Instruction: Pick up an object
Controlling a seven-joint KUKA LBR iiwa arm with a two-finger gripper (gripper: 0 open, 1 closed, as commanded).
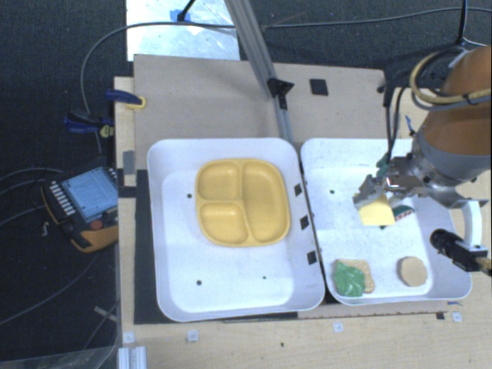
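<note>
On right shallow white bin (338,171), gripper (375,197) sits at pale yellow soft block (377,214); jaws' state unclear, so pick prob. not done yet.

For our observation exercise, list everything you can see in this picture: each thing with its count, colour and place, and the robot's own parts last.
shallow white plastic bins: two, white, side by side on the bench
yellow three-compartment plastic tray: one, yellow, left bin
pale yellow block: one, right bin, at the pincer
green leafy piece on a tan square: one, right bin, near edge
round tan disc: one, right bin, near right corner
blue-screened handheld device: one, left of bench
arm: one, grey and orange, over right bin
pincer: one, above the block
</note>
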